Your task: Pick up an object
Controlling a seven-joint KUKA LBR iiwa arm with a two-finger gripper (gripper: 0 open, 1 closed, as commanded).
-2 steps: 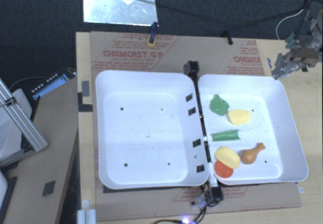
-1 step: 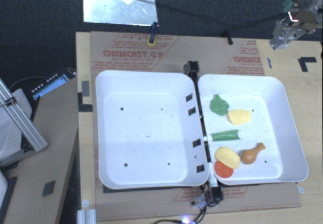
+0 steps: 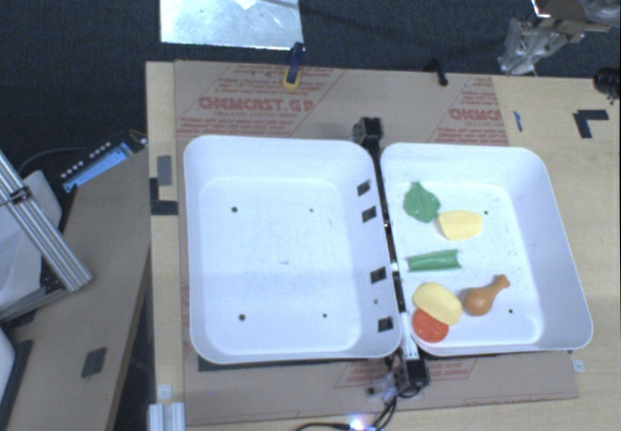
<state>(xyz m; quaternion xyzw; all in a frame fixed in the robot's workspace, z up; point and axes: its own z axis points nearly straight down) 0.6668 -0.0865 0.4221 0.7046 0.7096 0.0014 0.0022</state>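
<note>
At the upper right corner, beyond the table, the pincer (image 3: 529,41) hangs, its state impossible to tell; the green bean pod (image 3: 433,261) lies well below and leftward in the right bin (image 3: 558,225), long axis near-horizontal.

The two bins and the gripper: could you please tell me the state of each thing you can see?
Left bin: holds no items.
Right bin: holds six toy foods.
Green leafy piece: lying flat, beside the pale yellow piece.
Green bean: lying flat, apart.
Yellow lemon: touching the red tomato.
Drumstick: on its side.
Gripper: raised outside the bins.
</note>
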